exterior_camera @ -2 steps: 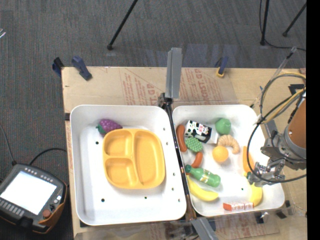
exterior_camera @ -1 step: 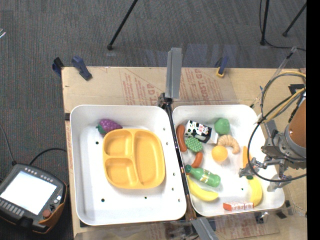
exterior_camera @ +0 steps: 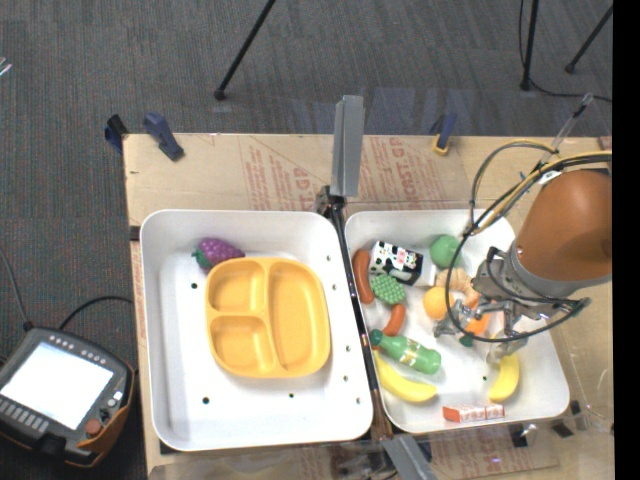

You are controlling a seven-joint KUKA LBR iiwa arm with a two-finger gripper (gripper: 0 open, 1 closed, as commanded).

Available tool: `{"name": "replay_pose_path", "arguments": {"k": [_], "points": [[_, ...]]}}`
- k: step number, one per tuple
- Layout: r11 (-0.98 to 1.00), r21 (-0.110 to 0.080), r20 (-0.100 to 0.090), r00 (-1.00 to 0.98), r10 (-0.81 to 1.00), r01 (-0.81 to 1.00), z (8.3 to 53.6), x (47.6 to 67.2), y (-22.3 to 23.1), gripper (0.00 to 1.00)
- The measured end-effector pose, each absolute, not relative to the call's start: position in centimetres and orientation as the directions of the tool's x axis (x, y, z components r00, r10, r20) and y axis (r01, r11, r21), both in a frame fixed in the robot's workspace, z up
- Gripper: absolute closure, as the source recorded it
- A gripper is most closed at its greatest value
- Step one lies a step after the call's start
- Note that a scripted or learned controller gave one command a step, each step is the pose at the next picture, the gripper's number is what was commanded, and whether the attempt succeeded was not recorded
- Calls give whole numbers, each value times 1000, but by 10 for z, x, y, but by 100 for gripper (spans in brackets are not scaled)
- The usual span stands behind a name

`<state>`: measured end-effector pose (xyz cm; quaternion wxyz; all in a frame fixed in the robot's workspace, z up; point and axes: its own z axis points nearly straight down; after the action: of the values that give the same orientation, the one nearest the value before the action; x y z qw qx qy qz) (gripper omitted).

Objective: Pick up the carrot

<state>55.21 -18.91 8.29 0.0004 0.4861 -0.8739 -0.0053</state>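
Observation:
My gripper (exterior_camera: 482, 330) is low in the right bin (exterior_camera: 545, 393), right of its middle, under the grey wrist and orange band (exterior_camera: 565, 230). An orange piece (exterior_camera: 478, 321) that looks like the carrot shows among the gripper's metal parts, mostly hidden by them. I cannot tell whether it is held or just lying underneath. A round orange fruit (exterior_camera: 437, 303) and a pale peach-coloured toy (exterior_camera: 460, 281) touch the gripper's left side.
Also in the right bin are a sausage (exterior_camera: 362, 274), a small orange-red stick (exterior_camera: 395, 318), a green bottle (exterior_camera: 408, 352), two bananas (exterior_camera: 405, 384) (exterior_camera: 505, 378), a black-and-white carton (exterior_camera: 395, 259) and a red-white box (exterior_camera: 470, 413). The left bin (exterior_camera: 165, 368) holds a yellow divided plate (exterior_camera: 268, 316) and purple grapes (exterior_camera: 218, 251).

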Motion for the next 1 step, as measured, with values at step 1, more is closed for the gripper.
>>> {"name": "replay_pose_path", "arguments": {"k": [1], "points": [[531, 4, -9, -531, -847, -847, 96, 555, -188, 100]]}}
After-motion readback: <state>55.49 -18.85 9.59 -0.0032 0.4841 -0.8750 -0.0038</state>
